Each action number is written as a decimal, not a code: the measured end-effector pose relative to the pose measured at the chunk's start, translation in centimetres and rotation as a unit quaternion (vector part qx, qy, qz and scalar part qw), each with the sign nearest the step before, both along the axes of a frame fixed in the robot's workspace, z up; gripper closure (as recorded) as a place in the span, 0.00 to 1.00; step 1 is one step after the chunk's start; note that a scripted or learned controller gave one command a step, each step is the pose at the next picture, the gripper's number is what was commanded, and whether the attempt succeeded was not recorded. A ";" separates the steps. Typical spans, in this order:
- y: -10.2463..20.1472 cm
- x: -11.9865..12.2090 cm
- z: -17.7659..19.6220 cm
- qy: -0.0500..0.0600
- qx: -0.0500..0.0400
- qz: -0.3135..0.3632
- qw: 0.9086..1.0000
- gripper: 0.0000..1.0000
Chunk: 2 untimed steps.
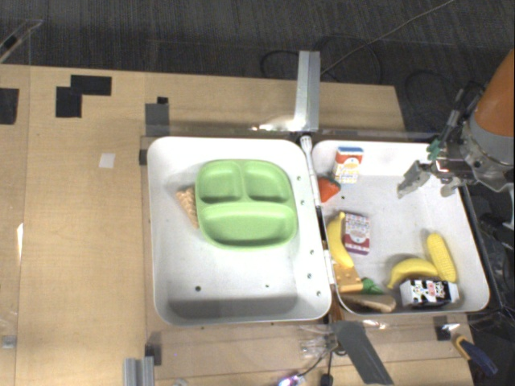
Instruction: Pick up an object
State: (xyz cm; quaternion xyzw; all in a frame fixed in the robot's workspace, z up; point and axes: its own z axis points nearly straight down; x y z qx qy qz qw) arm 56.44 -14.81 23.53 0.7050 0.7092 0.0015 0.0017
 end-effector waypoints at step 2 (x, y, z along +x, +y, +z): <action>4.5 0.7 -13.7 -0.013 -0.004 0.071 0.997 0.00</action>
